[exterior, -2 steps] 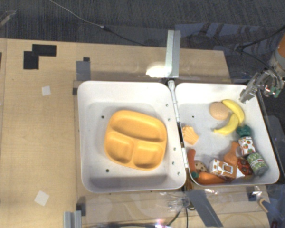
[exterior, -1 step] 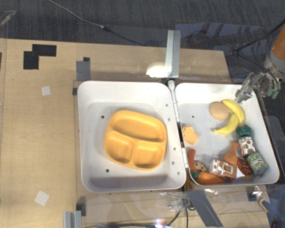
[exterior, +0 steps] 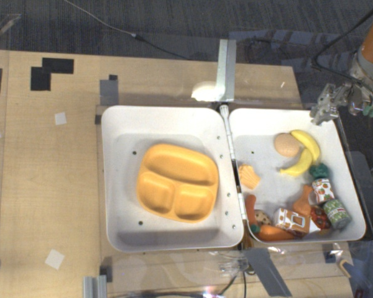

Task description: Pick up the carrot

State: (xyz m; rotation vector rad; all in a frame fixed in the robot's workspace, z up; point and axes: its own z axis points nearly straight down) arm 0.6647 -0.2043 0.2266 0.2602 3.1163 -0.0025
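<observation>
The carrot [exterior: 274, 232] is an orange tapered piece lying at the front edge of the right bin [exterior: 261, 129], partly tucked under a small carton [exterior: 293, 220]. My gripper [exterior: 325, 106] hangs over the bin's back right corner, well behind the carrot and to its right. Its fingers look open with nothing between them.
In the right bin, a banana [exterior: 303, 151], a beige round piece [exterior: 286, 144], an orange wafer [exterior: 249, 177], a red sausage [exterior: 251, 206], two small cans [exterior: 323, 190] and a green item [exterior: 319, 170] crowd around the carrot. The left bin [exterior: 118, 166] holds a yellow divided plate [exterior: 176, 182].
</observation>
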